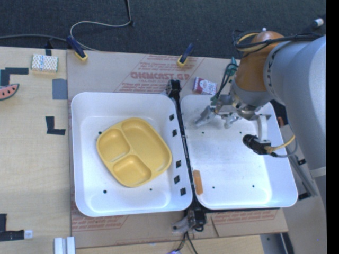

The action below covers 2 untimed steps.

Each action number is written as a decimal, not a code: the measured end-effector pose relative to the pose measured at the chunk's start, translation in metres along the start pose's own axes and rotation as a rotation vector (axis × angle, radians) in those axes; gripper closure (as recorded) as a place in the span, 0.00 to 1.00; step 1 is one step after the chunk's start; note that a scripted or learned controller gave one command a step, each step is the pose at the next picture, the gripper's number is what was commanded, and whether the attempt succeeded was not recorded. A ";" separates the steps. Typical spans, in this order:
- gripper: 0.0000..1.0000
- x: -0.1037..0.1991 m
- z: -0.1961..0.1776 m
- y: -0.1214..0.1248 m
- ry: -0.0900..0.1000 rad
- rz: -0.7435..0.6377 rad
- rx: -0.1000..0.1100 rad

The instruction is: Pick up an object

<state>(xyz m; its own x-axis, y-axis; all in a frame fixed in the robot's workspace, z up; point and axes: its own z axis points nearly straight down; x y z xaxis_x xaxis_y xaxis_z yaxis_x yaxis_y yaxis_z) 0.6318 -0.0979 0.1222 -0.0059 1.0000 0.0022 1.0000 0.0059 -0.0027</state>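
Observation:
A yellow divided plate [133, 151] lies in the left bin [85, 194]. A small orange stick-shaped object [197, 181] rests against the left wall of the right bin [275, 192]. My gripper [215, 121] hangs over the far part of the right bin, its two fingers [202, 119] spread open with nothing between them. It is well apart from the orange object, which lies nearer the front edge.
A small red and white packet [204, 85] lies on the cardboard just behind the right bin. Clamps [77, 47] hold the cardboard's far edge. A patterned block [44, 62] and a watermelon-slice toy [8, 91] sit on the bench at far left.

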 end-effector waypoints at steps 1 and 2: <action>0.00 0.001 0.037 0.004 -0.003 0.004 -0.003; 1.00 0.001 0.026 0.004 -0.004 0.004 -0.005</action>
<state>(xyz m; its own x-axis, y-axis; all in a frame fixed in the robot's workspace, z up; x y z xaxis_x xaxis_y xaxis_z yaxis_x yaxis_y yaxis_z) 0.6360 -0.0965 0.0957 -0.0022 1.0000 -0.0018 1.0000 0.0022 0.0025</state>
